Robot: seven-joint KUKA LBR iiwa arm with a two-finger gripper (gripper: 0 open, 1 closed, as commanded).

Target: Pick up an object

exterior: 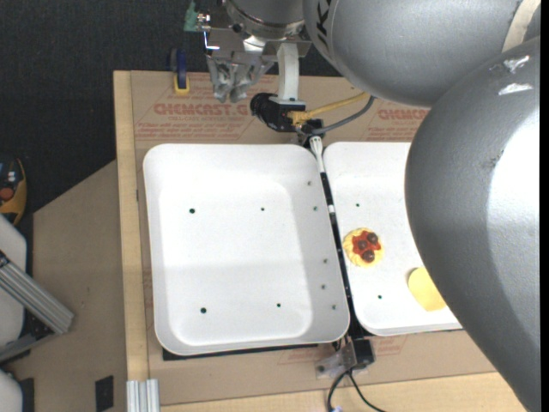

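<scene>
Red-topped toy (364, 246) in right bin (377, 178)

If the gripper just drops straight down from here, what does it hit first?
Probably bare bench board, not a bin. The gripper hangs above the strip with red lettering behind the left bin, beyond its far rim. Depth is hard to judge from this slanted view, so it could just clip that rim.

The grey arm (463, 144) covers much of the right bin (377, 187), hiding its far and right edges. A yellow object (425, 288) near that bin's front edge is partly hidden under the arm. Whether the jaws of the gripper (233, 80) are parted is unclear.
</scene>
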